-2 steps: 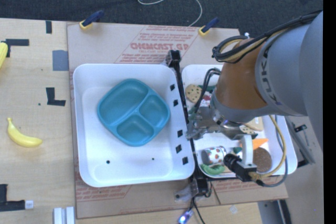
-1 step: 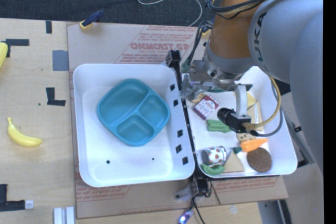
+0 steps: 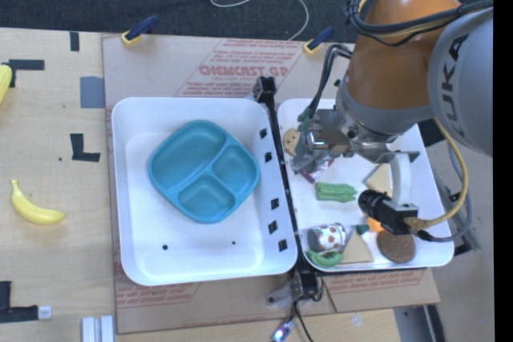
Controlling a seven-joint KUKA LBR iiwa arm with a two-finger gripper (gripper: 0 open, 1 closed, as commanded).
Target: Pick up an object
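the gripper (image 3: 309,160) hangs low over the right bin (image 3: 433,256), crowded with toy food — the green pepper (image 3: 334,191) just beside it. a blind close may pinch nothing.

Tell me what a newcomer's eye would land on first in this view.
The big orange band of the arm looms over the right bin, its gripper low among small toy foods such as a green pepper. Next comes the blue divided plate, lying alone in the left bin. A yellow banana sits out on the bench at far left.
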